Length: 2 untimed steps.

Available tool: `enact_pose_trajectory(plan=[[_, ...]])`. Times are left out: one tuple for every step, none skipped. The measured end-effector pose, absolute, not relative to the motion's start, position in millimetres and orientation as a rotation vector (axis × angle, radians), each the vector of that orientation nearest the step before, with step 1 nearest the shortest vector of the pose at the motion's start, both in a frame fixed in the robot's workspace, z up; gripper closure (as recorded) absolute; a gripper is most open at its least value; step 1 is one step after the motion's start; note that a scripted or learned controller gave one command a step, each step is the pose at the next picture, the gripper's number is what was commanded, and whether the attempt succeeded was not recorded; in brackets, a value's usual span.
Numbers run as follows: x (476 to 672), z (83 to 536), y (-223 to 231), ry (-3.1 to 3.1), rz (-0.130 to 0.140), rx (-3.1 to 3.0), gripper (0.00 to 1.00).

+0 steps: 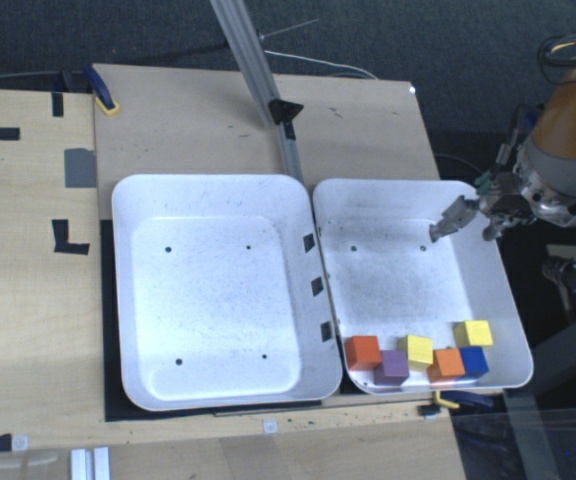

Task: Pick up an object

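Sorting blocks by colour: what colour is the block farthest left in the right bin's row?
Orange block, seen in the camera view, beside a purple block.

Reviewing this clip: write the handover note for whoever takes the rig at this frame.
Gripper: open, holding nothing, above the right bin near its upper right rim.
Objects: six small blocks clustered along the right bin's near edge: orange block, purple block, yellow block, second orange block, blue block, second yellow block.
Left bin: no blocks.
Done: no pick yet.
Left: move toward the cluster, descend, close on one block, lift.
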<state>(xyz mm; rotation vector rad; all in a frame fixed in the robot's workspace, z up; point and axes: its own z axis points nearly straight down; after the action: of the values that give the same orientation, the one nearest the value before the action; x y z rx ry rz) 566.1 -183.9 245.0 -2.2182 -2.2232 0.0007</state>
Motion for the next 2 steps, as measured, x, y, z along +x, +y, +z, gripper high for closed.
enact_pose_trajectory(plan=[[575.4,191,-134,-2.223,0.005,-2.212,0.00],[608.0,311,-158,-2.230,-0.006,-2.225,0.00]])
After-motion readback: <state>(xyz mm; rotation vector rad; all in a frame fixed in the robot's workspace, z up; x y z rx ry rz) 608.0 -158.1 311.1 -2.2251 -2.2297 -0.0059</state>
